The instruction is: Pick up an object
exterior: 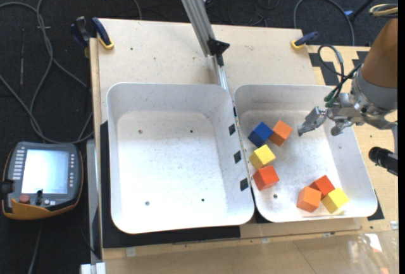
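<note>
Jaws stood apart and held nothing, from what I could make out: the two grey fingers of the gripper [323, 121] splayed over the upper right part of the right bin [354, 159], hanging just right of the nearest blocks. I saw seven small cubes in that bin. An orange cube [281, 132] lay closest to the fingers, touching a blue cube [260, 134] on its left. Below those sat a yellow cube [262, 155] and a red-orange cube [266, 176], close by the wall shared with the left bin [126, 140]. Near the front right corner three more huddled together: an orange one [309, 197], a red one [324, 184] and a yellow one [335, 200].

I judged these blocks to be light, rigid and unbreakable, with flat faces that would take a pinch well, though smooth sides might slip under a skewed grip. I would have gone for the orange cube near the fingers, closing on two opposite free faces, not the one pressed against the blue neighbour. The clustered three offered little finger room.
</note>
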Available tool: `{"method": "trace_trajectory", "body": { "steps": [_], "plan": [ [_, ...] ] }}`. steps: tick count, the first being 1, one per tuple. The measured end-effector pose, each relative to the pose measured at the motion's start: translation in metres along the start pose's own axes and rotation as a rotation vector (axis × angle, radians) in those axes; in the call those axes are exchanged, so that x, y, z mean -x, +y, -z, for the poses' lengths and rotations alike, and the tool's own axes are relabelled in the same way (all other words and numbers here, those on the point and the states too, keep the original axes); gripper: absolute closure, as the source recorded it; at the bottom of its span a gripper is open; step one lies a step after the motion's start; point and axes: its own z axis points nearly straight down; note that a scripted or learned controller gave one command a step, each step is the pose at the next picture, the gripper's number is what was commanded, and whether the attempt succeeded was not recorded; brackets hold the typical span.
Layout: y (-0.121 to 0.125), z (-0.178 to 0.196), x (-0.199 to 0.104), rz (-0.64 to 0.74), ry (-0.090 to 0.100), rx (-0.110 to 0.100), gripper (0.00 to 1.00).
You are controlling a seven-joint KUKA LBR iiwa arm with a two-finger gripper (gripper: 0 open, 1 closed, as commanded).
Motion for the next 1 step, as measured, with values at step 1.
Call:
{"method": "trace_trajectory", "body": {
  "steps": [1],
  "plan": [
    [0.0517,-0.1081,0.0106,0.001,-0.002,0.019,0.00]
  ]
}}
